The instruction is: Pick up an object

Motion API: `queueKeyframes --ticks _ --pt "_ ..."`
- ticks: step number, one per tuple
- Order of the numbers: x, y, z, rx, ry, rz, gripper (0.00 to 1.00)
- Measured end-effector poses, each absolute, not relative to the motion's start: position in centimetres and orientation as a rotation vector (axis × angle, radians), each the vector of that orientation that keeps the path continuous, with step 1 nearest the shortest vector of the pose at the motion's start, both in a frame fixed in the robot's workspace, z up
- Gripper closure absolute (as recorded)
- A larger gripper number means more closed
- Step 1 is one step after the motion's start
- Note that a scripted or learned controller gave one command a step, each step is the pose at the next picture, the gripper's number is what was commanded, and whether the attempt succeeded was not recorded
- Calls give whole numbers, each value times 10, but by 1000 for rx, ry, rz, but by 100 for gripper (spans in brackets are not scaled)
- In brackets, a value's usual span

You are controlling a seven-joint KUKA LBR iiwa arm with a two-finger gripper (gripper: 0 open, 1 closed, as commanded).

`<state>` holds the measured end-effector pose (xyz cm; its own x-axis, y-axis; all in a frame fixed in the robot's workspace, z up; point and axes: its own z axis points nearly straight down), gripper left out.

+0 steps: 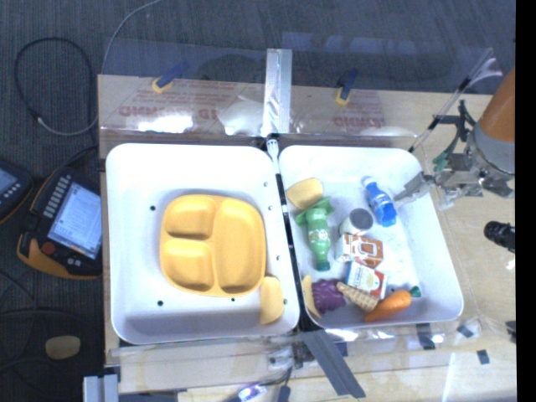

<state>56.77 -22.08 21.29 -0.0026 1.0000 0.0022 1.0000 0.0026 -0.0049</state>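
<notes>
The right bin (pixel 435 249) holds several small items: a blue bottle (pixel 379 201), a green bottle (pixel 317 229), a yellow lump (pixel 304 193), a grey round cap (pixel 360 219), two red-and-white cartons (pixel 363 248), purple grapes (pixel 328 295) and a carrot (pixel 389 305). My gripper (pixel 423 187) hangs over the bin's upper right rim, a little right of the blue bottle and apart from it. Nothing shows in its grasp.
A yellow divided plate (pixel 212 243) lies in the left bin (pixel 134 224), with a yellow piece (pixel 270 298) at its lower right corner. A metal divider (pixel 277 90) stands behind the bins. A handheld pendant (pixel 63 224) lies on the floor at left.
</notes>
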Motion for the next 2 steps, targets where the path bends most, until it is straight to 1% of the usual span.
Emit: queueKeyframes --ticks 1,2 --pt "632 -214 97 -2244 -2196 -14 0" --pt "630 -216 101 -2241 -2196 1 100"
